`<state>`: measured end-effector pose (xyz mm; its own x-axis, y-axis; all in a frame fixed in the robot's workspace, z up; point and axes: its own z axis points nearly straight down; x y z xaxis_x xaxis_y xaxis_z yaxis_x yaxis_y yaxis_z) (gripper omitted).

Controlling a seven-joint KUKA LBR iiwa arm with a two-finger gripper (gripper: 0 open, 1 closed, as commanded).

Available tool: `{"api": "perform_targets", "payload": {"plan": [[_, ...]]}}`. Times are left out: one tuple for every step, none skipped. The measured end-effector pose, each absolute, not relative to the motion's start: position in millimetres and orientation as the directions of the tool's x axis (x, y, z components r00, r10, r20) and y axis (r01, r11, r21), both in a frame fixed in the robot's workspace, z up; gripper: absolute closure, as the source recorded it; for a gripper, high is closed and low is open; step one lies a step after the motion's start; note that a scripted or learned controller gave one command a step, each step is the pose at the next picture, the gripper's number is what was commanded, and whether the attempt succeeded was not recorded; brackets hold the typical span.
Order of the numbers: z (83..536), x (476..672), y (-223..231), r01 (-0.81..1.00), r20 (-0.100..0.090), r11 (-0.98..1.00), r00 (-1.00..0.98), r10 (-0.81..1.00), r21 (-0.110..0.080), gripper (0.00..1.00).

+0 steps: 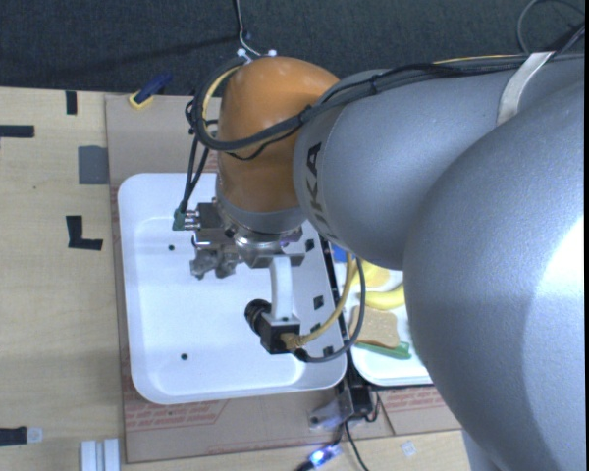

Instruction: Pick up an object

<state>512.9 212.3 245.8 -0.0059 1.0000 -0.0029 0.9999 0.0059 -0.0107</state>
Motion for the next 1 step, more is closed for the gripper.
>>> {"api": "perform_targets", "payload": {"plan": [[93.7, 479.3, 220.1, 1.0, -0.007, 0.003, -0.003, 1.0, -0.02, 1.0]]}}
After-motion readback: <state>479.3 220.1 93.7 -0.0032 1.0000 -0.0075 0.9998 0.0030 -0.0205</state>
